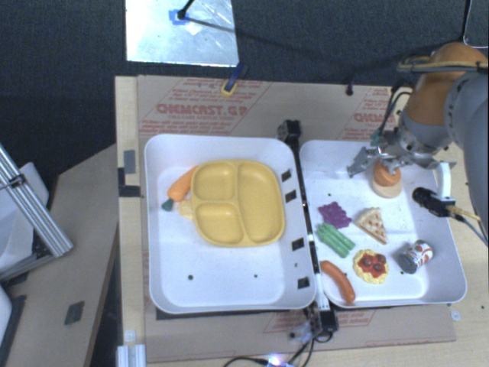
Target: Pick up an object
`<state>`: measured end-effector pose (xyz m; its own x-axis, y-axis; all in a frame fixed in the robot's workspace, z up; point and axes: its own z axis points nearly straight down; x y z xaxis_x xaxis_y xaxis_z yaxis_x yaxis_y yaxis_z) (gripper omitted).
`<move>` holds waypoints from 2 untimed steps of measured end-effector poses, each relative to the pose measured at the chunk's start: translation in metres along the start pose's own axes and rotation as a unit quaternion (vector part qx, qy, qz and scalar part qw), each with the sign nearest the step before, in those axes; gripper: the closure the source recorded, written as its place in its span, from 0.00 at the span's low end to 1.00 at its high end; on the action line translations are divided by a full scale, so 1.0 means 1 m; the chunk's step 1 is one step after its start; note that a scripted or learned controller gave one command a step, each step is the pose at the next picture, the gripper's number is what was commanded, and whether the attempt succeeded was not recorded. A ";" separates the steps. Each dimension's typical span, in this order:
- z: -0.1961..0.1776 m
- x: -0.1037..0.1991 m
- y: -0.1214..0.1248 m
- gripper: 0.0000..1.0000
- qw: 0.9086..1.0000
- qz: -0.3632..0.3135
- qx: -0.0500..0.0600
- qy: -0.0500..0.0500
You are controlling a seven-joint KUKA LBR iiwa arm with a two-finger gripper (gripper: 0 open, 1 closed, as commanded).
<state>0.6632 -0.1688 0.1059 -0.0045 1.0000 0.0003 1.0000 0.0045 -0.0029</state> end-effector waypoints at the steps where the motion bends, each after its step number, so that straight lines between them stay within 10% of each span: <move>1: 0.004 -0.001 0.001 0.00 1.000 0.001 -0.001 -0.001; 2: -0.009 -0.005 0.002 1.00 1.000 0.000 -0.003 -0.005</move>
<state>0.6655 -0.1733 0.1150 -0.0042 0.9999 -0.0097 1.0000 0.0042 0.0031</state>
